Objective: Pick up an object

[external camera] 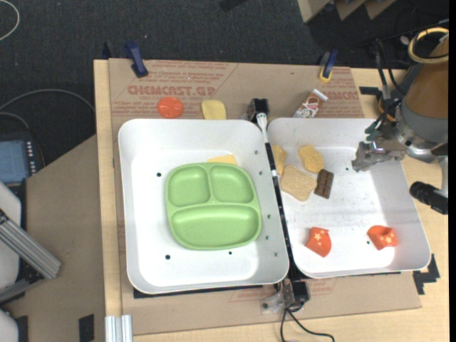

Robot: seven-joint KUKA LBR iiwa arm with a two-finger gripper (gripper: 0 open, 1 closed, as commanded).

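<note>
The right bin [399,212] holds several small items: a tan cracker-like piece [298,183], a yellowish piece [311,157], a brown chocolate bar [324,184], a red-orange block [319,241] and an orange block [382,237]. My gripper [365,157] hangs over the bin's upper right part, to the right of the chocolate bar and apart from it. Nothing shows between its fingers. Their spread is too small and dark to read.
The left bin [142,212] carries a green divided plate [212,205] with a yellow piece [222,159] at its far edge. On the cardboard behind the bins lie an orange disc [170,107], a yellow piece [214,110] and a wrapped candy [309,105]. Blue clamps [135,59] hold the board.
</note>
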